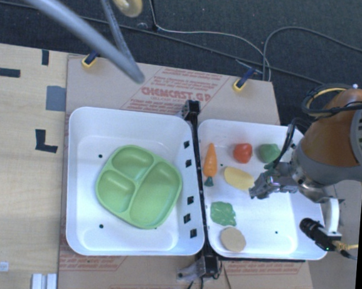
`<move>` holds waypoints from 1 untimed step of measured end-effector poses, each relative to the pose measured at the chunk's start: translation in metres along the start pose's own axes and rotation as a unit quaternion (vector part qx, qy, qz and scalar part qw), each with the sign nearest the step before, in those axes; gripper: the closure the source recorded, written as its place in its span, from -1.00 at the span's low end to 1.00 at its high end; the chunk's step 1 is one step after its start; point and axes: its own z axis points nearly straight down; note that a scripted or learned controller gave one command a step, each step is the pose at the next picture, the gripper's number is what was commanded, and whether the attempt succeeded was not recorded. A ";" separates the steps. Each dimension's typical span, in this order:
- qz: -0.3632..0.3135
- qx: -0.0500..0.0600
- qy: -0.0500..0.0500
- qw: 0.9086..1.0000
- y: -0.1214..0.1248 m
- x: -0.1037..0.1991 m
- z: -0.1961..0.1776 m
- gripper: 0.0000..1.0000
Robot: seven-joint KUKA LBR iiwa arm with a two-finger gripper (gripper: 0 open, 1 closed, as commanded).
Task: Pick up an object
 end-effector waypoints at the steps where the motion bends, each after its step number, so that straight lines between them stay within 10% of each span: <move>1: 0.000 -0.001 0.000 1.000 -0.001 -0.004 -0.062 1.00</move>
